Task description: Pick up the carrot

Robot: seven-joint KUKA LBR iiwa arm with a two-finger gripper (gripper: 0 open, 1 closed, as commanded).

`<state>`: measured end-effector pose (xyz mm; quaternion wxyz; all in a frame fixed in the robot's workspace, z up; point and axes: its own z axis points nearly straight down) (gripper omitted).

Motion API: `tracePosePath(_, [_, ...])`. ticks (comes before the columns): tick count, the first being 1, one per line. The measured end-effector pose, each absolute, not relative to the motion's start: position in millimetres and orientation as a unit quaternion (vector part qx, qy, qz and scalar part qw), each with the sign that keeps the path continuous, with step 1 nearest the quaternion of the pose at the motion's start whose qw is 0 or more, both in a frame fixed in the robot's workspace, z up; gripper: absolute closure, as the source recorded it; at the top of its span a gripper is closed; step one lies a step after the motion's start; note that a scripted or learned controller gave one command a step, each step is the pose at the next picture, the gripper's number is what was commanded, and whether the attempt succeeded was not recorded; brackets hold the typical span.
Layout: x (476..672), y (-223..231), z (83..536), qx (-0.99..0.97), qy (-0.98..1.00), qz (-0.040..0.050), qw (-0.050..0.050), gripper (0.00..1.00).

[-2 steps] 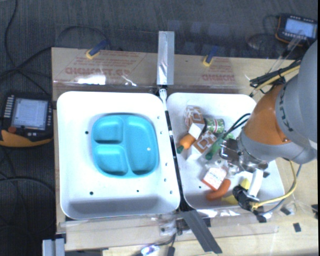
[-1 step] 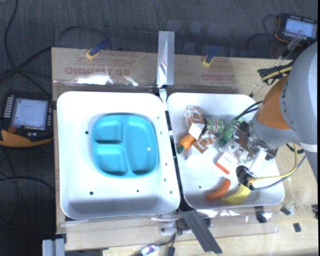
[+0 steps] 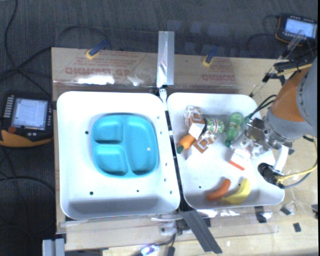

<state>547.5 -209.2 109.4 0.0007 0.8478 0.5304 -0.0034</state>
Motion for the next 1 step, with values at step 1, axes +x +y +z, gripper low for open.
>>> tracePosePath(1, [550.5, -123.3, 173.6, 0.868, 0.496, -0.0026, -0.001, 1.00])
